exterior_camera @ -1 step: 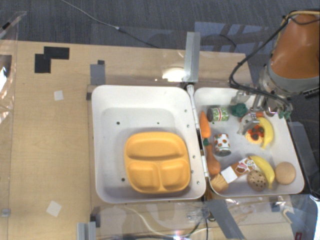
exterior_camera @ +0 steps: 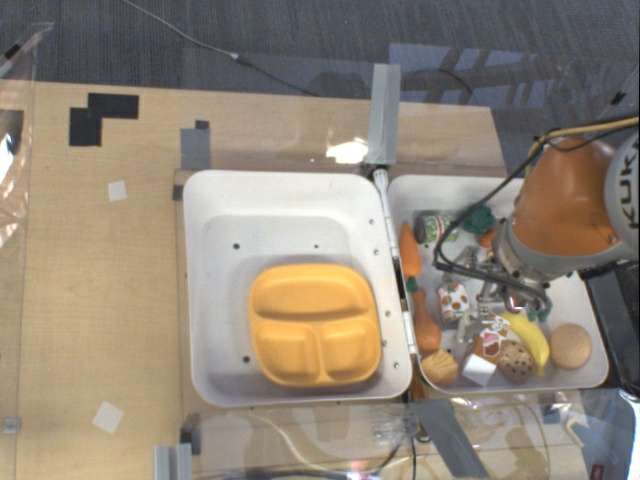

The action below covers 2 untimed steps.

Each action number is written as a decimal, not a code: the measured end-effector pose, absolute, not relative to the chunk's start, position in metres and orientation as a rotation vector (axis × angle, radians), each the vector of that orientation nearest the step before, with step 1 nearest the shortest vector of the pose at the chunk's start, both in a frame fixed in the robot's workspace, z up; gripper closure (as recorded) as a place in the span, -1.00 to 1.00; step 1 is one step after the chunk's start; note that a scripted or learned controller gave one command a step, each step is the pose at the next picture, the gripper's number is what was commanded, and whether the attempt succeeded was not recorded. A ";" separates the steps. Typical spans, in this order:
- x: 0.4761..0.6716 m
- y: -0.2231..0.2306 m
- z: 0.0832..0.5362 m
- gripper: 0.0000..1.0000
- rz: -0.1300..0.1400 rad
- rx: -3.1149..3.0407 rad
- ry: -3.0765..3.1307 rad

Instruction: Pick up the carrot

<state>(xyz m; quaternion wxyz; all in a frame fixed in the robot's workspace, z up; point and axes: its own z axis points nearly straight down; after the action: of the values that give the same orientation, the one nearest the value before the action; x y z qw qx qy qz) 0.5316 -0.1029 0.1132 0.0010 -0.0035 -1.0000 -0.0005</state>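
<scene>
The carrot (exterior_camera: pixel 410 252) is a slim orange piece lying along the left wall of the right bin (exterior_camera: pixel 596 376), pointing up and down the view. The arm comes in from the right, its orange band (exterior_camera: pixel 563 204) hanging over the bin's upper right part. Its gripper (exterior_camera: pixel 489 296) is down among the toys in the middle of the bin, to the right of the carrot and apart from it. Cables and clutter hide how it stands. Nothing can be seen held in it.
A yellow divided plate (exterior_camera: pixel 315 324) lies in the left bin (exterior_camera: pixel 230 208). Around the gripper sit a banana (exterior_camera: pixel 531 341), a brown round piece (exterior_camera: pixel 571 346), a spotted white cup (exterior_camera: pixel 455 301), a small can (exterior_camera: pixel 431 228), a second orange piece (exterior_camera: pixel 427 326) and a muffin (exterior_camera: pixel 440 368).
</scene>
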 end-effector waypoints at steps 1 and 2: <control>0.556 -0.165 0.104 -1.00 0.004 -0.114 -3.150; 0.560 -0.162 0.117 1.00 0.004 -0.100 -3.161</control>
<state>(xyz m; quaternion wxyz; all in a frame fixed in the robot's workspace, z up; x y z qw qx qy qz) 0.5599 -0.1617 0.1171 -0.0105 -0.0315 -0.9994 0.0013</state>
